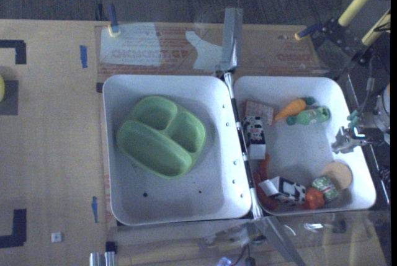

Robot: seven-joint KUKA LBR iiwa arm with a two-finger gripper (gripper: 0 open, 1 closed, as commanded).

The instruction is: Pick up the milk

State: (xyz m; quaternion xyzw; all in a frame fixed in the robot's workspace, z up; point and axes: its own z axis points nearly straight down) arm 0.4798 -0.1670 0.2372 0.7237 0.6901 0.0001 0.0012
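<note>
A small milk carton (254, 133) with black and white cow patches stands against the left wall of the right bin (298, 86). A second cow-patterned carton (286, 189) lies on its side near that bin's front edge. My gripper (346, 141) hangs over the bin's right wall, well to the right of both cartons and touching neither. Nothing shows between its tips.
The right bin also holds a carrot (290, 110), a green bottle (311, 115), a brown packet (259, 111), a round tan cookie (339, 175), a green can (324, 187) and red items (314, 198). A green divided plate (162, 134) lies in the left bin (118, 196).
</note>
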